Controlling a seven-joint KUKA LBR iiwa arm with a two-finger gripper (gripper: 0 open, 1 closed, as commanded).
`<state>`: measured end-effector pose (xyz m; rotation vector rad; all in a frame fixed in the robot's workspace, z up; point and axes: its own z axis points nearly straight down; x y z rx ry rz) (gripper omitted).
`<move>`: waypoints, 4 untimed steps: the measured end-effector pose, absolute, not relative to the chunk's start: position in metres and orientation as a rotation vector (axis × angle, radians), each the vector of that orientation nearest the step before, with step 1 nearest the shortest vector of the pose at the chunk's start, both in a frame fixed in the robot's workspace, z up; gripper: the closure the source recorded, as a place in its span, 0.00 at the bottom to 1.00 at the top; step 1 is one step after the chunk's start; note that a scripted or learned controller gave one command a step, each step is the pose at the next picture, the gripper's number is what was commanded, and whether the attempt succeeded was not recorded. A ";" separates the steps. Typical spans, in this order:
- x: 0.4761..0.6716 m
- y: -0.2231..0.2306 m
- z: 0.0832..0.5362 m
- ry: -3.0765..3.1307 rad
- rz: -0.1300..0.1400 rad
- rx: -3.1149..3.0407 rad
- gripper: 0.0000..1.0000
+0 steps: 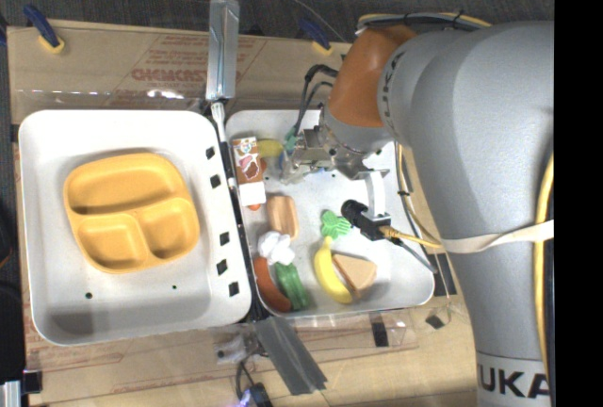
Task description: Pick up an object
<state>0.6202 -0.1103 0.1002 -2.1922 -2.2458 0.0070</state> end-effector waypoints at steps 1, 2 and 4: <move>0.620 -0.111 0.100 -2.246 0.009 -2.193 0.00; 0.655 -0.098 0.092 -2.082 0.016 -2.351 0.00; 0.653 -0.115 0.100 -2.401 0.032 -2.007 0.00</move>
